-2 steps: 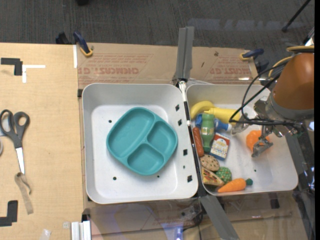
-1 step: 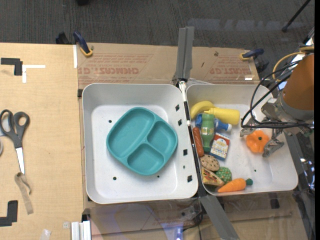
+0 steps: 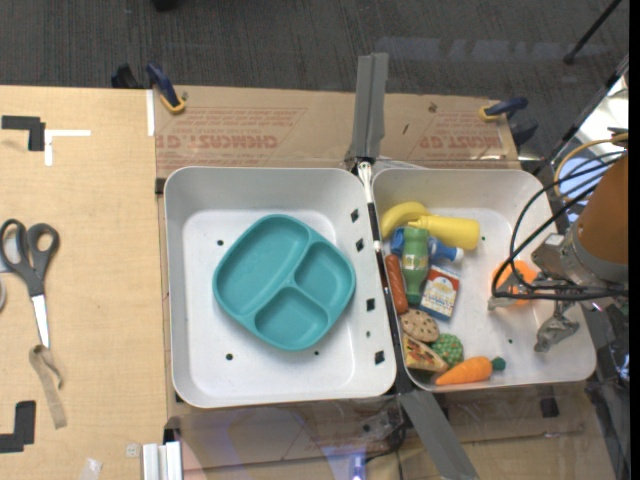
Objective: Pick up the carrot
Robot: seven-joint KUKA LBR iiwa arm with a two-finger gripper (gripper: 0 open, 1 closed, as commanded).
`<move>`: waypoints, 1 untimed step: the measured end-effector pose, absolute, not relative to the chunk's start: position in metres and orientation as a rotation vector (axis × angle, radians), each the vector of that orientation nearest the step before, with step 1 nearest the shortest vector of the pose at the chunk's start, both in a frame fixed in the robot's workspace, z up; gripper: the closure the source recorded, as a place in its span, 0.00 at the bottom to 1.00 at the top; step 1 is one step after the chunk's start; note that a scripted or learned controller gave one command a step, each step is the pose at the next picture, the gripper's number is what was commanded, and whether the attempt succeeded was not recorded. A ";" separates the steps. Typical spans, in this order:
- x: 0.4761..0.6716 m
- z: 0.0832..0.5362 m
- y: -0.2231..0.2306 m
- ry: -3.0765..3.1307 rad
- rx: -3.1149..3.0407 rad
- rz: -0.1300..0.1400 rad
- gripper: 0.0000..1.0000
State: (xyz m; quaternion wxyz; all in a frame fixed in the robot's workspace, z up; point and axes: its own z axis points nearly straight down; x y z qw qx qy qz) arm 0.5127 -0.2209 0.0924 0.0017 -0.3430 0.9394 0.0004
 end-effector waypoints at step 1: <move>0.486 0.115 -0.164 2.965 -1.030 0.002 0.00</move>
